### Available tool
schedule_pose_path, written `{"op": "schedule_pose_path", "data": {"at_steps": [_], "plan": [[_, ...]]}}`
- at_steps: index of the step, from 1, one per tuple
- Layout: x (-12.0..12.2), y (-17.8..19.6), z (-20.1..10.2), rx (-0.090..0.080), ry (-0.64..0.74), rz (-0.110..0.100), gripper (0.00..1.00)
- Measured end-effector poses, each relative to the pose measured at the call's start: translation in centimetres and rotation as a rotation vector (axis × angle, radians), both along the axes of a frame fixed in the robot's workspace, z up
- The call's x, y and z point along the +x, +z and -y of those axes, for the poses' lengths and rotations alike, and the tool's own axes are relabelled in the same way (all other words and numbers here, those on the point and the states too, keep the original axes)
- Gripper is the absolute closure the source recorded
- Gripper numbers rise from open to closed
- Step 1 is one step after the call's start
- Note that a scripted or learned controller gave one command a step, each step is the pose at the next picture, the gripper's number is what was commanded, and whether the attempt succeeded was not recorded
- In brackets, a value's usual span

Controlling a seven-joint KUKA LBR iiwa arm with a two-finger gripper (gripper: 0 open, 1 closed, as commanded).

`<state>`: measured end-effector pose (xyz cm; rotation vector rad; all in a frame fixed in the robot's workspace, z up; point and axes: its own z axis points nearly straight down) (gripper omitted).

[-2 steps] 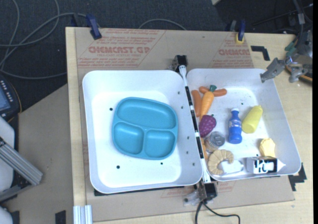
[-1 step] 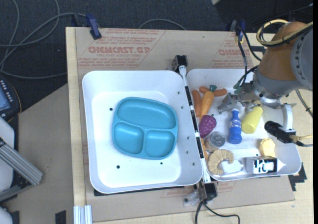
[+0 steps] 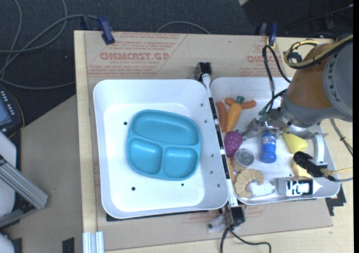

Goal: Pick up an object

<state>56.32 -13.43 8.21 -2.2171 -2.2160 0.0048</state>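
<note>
Bins: 2 shallow white bins side by side on the bench; left bin (image 3: 112, 134), right bin (image 3: 247, 84).
Left bin contents: 1 blue divided plate (image 3: 164, 144) with 3 compartments, lying flat near the bin's middle.
Right bin contents, counted: 2 toy carrots (image 3: 233, 114), 1 purple fruit-like piece (image 3: 233, 142), 1 blue bottle (image 3: 269, 148), 1 yellow piece (image 3: 295, 142), 1 round grey piece (image 3: 244, 158), 1 tan croissant-shaped piece (image 3: 248, 178).
Writing: the brown board (image 3: 140, 50) under the bins reads "CHEMCAST", printed in red; smaller lines are too fine to read.
Blue bottle, position: centre of the right bin, right of the purple piece, just beside the yellow piece.
Blue bottle, axis: long axis runs far to near, lighter end toward the far side.
Carrots, axis: roughly far to near, tilted, green end far.
Gripper (image 3: 268, 125): over the far end of the blue bottle; whether its jaws are spread or pressed together cannot be told.
Arm: grey with orange band (image 3: 308, 86), entering from the right.
</note>
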Motion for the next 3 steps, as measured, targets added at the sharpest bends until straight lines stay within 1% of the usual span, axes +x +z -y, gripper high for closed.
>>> {"op": "schedule_pose_path", "data": {"at_steps": [1, 2, 3], "plan": [[0.3, 1.3, 0.1, -0.003, 0.0, 0.008, 1.0], [-6.3, 8.1, 0.7, -0.001, -0.003, 0.005, 1.0], [4.3, 11.0, -5.1, -0.003, 0.01, 0.019, 1.0]]}}
